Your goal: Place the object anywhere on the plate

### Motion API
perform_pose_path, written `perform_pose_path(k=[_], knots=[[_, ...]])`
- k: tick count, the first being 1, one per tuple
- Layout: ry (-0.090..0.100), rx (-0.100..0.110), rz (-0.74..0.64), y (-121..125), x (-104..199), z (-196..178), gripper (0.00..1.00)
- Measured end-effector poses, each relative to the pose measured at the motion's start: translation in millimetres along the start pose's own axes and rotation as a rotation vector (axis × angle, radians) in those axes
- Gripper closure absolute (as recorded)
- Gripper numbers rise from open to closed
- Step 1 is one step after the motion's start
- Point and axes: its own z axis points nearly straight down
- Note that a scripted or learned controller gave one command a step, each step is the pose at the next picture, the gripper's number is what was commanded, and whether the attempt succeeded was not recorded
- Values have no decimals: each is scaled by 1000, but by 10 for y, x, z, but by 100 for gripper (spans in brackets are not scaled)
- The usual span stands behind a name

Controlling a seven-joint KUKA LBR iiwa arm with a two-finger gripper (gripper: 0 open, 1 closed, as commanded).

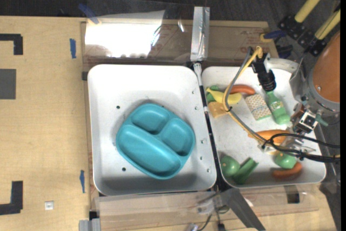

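- Hand sits low in the right bin, among the toys at its far-right side; whether it is spread or pinching anything cannot be told, cables cross it.
- Plate, teal and three-part, lies in the left bin, left of the right bin.
- Toys in the right bin: a green bottle, a banana, a green pepper.
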Motion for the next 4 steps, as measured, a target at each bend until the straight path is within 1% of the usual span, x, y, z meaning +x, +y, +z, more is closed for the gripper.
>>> perform_pose_path(k=[1, 2, 3, 4], knots=[[7, 3, -283, -652, 144, -962, 100], [2, 1, -396, -470, 17, -601, 100], [-2, -1, -258, -55, 75, -119, 100], [6, 3, -406, -453, 312, -813, 100]])
